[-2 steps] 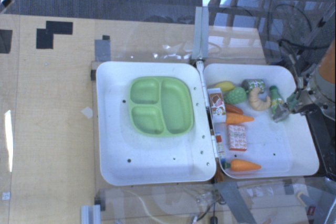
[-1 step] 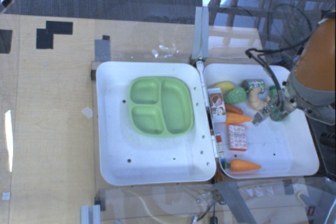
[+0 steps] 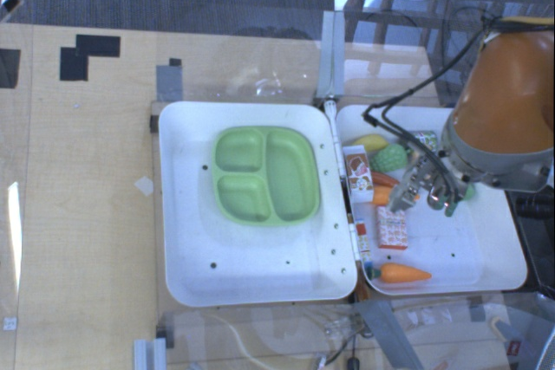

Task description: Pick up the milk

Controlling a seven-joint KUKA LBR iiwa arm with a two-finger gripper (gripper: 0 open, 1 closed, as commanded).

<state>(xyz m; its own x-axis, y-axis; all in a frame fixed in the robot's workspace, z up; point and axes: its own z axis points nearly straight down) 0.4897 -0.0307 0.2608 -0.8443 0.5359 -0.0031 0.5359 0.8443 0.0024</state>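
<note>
The arm (image 3: 507, 113) is reaching in from the right and hanging over the right bin (image 3: 494, 260), with the tool (image 3: 425, 191) poised above the middle of that bin's clutter. Whether the tool is spread or pressed together I cannot tell — the metal parts are blurring into one another, and nothing is visibly sitting between them.

The milk is most likely the small carton with a red and white label (image 3: 356, 172) lying flat along the bin's left wall, just beside the divider between the two bins. A second small red-patterned box (image 3: 392, 230) is lying below and to the right of it, nearer the tool, so the two could be confused. Around them a yellow piece (image 3: 371, 143), a green bumpy piece (image 3: 390, 157) and orange pieces (image 3: 381, 186) are crowding the upper part, and a carrot (image 3: 403, 274) is lying near the bin's lower edge. The left bin (image 3: 186, 212) is holding a green divided plate (image 3: 264, 176).

By my reading, the task is sitting at the approach step: the milk is not yet lifted, and the tool is hovering to its right rather than directly over it. The next move is calling for a shift toward the left wall, lining up across the carton's narrow width, then descending — with care, since the wall and the orange pieces are leaving little room on either side.
</note>
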